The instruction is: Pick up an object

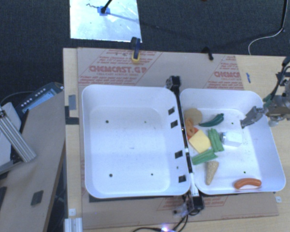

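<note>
The wooden surface (150, 64) carries two shallow white bins side by side. The left bin (130, 139) sits beside the right bin (268, 153), which holds all the small things, mostly gathered toward its left half. A yellow cheese wedge (199, 141) lies near the divider, with a tan round piece (193, 115) above it and a bit of red-orange (190, 128) between them. A dark green pepper (211, 120) lies slantwise near the top, and two lighter green pods, one upright (215, 140) and one angled (203, 157), sit just beside the cheese. A pale clear block (231, 139) rests to the right of the upright pod. A cone (211, 171) points downward below, and an orange sausage (247, 182) lies at the bottom edge. The claw (247, 118) hangs over the right bin's upper right part, above the clear block; whether its tips are apart or together I cannot tell.
</note>
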Robot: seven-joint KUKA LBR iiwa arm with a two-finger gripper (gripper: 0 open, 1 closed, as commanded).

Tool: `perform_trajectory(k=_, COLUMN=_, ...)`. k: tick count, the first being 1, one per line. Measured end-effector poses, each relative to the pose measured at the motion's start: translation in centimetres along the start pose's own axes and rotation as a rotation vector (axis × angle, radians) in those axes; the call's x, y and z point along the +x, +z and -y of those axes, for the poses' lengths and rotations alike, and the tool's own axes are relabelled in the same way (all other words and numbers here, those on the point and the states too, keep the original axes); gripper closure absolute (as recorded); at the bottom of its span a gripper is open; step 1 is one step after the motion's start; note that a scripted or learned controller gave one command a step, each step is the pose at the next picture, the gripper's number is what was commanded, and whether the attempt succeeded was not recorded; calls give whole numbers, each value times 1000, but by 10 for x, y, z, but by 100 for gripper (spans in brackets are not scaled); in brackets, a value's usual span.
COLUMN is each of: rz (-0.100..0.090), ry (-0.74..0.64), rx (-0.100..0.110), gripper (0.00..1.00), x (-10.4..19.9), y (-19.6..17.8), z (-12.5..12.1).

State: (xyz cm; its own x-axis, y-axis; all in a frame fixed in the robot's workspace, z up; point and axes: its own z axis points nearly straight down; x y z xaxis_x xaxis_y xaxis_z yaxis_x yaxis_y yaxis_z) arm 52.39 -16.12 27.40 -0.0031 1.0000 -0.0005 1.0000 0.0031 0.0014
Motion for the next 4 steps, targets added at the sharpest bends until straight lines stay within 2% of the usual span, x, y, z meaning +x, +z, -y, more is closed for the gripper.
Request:
perform_trajectory(k=1, rz=-4, ry=-7, rx=7, gripper=0, x=54, y=126, z=-41)
perform_trajectory(k=2, rz=4, ry=-1, rx=-21, gripper=0, x=39, y=170, z=-12)
perform_trajectory(k=3, rz=7, ry=0, rx=-23, gripper=100, x=38, y=160, z=-12)
perform_trajectory(k=4, rz=6, ry=1, rx=-22, gripper=0, x=38, y=161, z=-12)
